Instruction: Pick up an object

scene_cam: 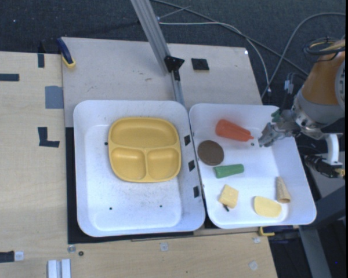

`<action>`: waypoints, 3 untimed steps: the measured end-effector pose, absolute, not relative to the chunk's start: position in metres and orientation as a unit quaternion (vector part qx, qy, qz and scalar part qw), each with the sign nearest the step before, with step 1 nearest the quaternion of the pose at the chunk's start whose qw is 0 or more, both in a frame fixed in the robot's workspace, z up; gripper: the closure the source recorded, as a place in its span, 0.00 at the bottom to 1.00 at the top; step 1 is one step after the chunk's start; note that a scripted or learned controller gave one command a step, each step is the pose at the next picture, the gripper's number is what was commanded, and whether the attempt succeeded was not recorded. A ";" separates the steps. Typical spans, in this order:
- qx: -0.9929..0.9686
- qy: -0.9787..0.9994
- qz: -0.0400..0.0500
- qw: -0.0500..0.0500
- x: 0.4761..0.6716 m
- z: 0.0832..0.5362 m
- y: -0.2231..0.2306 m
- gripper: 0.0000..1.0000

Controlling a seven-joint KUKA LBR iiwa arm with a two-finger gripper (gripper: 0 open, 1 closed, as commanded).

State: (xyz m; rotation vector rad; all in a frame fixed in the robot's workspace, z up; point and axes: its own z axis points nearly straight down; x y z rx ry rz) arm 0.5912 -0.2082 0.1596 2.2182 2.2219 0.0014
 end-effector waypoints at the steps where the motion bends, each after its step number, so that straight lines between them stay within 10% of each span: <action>1: 0.707 0.707 0.001 0.002 0.587 0.220 -0.214 1.00; 3: 0.706 0.709 -0.001 -0.001 0.578 0.252 -0.160 1.00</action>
